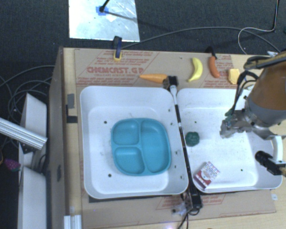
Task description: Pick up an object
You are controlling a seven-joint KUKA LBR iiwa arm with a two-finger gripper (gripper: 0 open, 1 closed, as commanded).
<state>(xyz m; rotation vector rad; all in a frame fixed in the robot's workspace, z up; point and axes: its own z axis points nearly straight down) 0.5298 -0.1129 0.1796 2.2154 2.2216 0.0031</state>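
White right bin is being occupied by a green ball and a red-and-white packet; gripper is being held nearby, its grasp indiscernible. A blue divided plate is being kept in the left bin.

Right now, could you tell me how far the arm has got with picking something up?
Nothing looks picked yet. The green object and the red-and-white packet lie in the right bin; the blue tray sits in the left. The gripper is low over the right bin, beside the green object. Grasping and lifting remain.
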